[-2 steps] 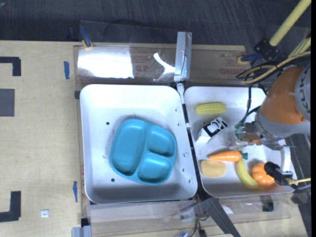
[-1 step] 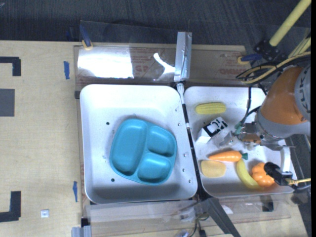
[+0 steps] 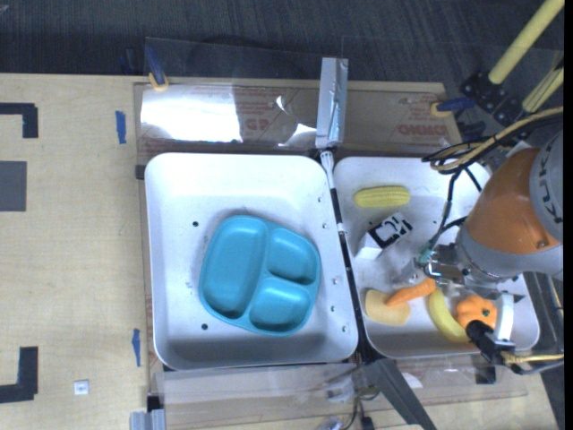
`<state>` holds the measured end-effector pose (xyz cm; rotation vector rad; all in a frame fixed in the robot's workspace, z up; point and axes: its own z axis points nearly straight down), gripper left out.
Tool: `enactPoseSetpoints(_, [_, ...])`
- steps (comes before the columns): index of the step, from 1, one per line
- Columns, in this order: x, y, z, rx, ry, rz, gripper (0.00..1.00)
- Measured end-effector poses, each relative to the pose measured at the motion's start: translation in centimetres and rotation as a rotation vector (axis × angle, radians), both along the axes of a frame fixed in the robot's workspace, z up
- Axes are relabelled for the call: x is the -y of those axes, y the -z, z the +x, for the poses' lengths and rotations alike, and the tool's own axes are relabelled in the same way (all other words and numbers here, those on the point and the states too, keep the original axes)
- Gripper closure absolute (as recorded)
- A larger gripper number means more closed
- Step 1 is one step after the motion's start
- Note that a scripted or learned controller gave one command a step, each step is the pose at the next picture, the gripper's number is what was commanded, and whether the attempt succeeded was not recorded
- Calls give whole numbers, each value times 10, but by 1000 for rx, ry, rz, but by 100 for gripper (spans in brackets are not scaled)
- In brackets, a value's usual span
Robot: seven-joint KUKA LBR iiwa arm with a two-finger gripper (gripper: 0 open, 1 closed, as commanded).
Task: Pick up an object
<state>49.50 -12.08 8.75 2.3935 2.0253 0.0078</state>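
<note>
Carrot [image 3: 414,290] lies in the right bin [image 3: 524,334], its long axis running roughly left to right with a slight tilt, the left end lower and the right end rising toward the arm. It is a small orange piece, slim and tapered, and its lower left end touches a pale yellow chunk [image 3: 385,307] that sits near the bin's left wall. Just to its right a yellow banana [image 3: 444,315] curves downward, and beside that is a round orange fruit [image 3: 474,311]. Farther up the same bin a yellow corn cob [image 3: 382,195] lies horizontally, and below it is a black and white object [image 3: 390,230].

The grey arm [image 3: 519,213] with its orange band comes in from the right and bends down over the right bin, its wrist above the carrot's right end. The gripper [image 3: 433,268] is low over that cluster of toys, but whether its claw is released, clenched or grasping anything cannot be told, since the wrist hardware hides it.

The left bin [image 3: 170,195] holds a blue divided plate [image 3: 260,273] with 3 compartments, tilted slightly in the middle of the bin
</note>
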Motion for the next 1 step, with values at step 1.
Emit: enactPoseSetpoints(1, [1,-11,1,4,3,-2,100])
